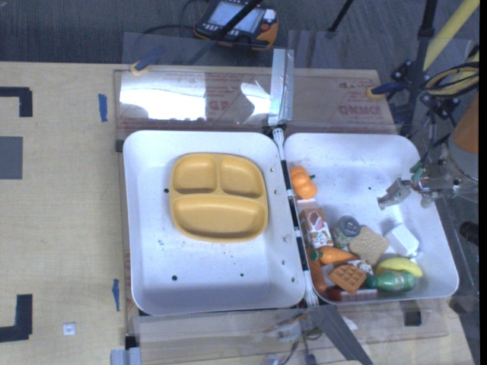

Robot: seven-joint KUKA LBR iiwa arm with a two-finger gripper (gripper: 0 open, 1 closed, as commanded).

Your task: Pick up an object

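Gripper (396, 195) hovers over the right bin's (342, 147) bare far floor, jaws' state unclear; descending here risks closing on nothing, toys (358, 261) crowding the near corner.

A plate (219, 196) lies in the left bin (144, 226). Toy food (358, 265) sits in the right bin's (358, 154) front part.
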